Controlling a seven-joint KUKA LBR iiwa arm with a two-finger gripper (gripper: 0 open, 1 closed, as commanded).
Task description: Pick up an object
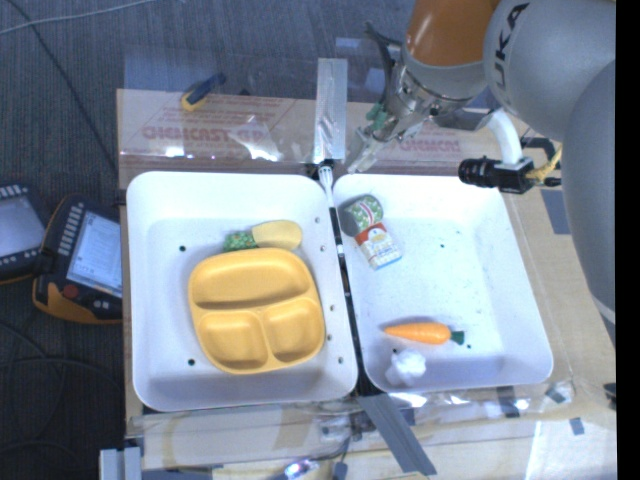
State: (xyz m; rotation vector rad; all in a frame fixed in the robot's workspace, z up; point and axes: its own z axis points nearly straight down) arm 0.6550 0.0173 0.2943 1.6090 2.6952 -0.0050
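Observation:
The right bin [500,268] holds a small can [370,230] with a green top and a red-and-white label, lying near the bin's far left corner. An orange carrot [418,334] with a green end lies near the front. Just in front of the carrot is a small white object [407,366]. My gripper [362,153] hangs over the far rim where the two bins meet, just beyond the can and apart from it. Nothing shows between its tips.
The left bin [160,268] holds a yellow divided tray [258,308], with a pale yellow piece [277,233] and a green bit [238,240] at its far edge. A tablet and an orange pendant [75,268] lie left of the bench. A black cable fitting [495,172] juts over the right bin's far edge.

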